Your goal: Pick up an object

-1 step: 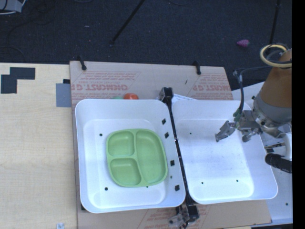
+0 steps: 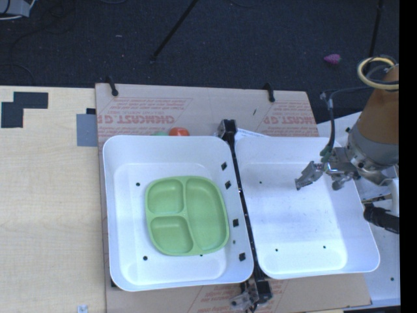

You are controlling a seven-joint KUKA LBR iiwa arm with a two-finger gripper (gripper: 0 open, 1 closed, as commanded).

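Green plate (image 2: 187, 214), three compartments, lying flat in the left bin (image 2: 124, 175). It's the only obvious thing to pick. Sits roughly mid-floor of that bin, a bit toward the divider (image 2: 236, 194) side, not touching any wall as far as I can see.

Everything else relative to the plate: divider is a black strip just to its right, running between the two bins. Right bin (image 2: 306, 240) is beyond that, floor bare apart from small dark specks. Gripper (image 2: 322, 175) hangs over the right bin's upper right part, well apart from the plate, on the far side of the divider. Arm (image 2: 381, 122) enters from the right, orange band visible above the wrist.

Claw state: two finger-like pieces show, one pointing left and one further right, with a gap between, so it looks spread. Nothing between them. Low confidence on how wide, the view is slanted and parts overlap.

Behind the plate, past the left bin's back rim, a small orange thing (image 2: 178, 132) and a green bit next to it lie on the cardboard (image 2: 195, 113), outside both bins.

Progress, my read: nothing picked. No contact with the plate, gripper in the wrong bin. Left to do: cross the divider, come down on a plate rim, close, lift. A flat, shallow plate probably gives little edge to pinch, so I judge a slip likely.
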